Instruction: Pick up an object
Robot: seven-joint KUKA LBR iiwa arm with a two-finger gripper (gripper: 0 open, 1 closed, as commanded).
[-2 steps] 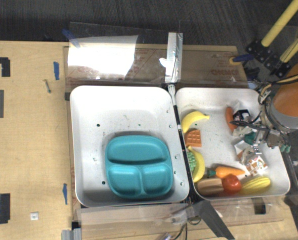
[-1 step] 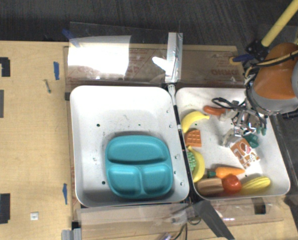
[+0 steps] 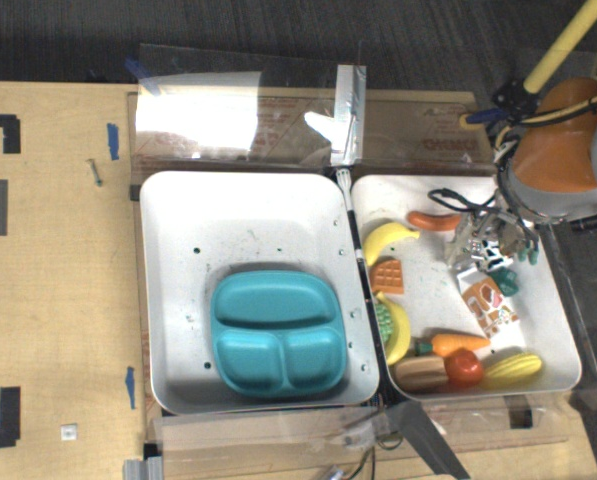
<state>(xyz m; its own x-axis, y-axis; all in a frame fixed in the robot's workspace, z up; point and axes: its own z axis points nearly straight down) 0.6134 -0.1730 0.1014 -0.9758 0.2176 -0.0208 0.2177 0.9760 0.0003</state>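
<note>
- the right bin (image 3: 568, 353) holds a clutter of toy food, and any of it could be the thing to pick: a yellow banana (image 3: 386, 239) near the divider, a red-orange hot dog (image 3: 434, 221) above it, an orange waffle piece (image 3: 388, 278), a carrot (image 3: 459, 345), a red tomato (image 3: 464, 367), a yellow corn-like piece (image 3: 513, 368), a brown bread roll (image 3: 419, 372), and a small printed carton (image 3: 490, 306) lying flat in the middle.
- the gripper (image 3: 488, 243) sits low over the bin's upper right part, just above the carton and right of the hot dog — a tangle of metal and dark wire.
- whether it is released or clenched i cannot tell; nothing is plainly seen in its grasp.
- the arm (image 3: 558, 153) reaches in from the right, its orange band (image 3: 560, 133) over the bin's far right corner, wrist pointing down and leftward.
- the left bin (image 3: 178, 208) carries a teal divided tray (image 3: 276, 330) in its lower half — well apart from the gripper.
</note>
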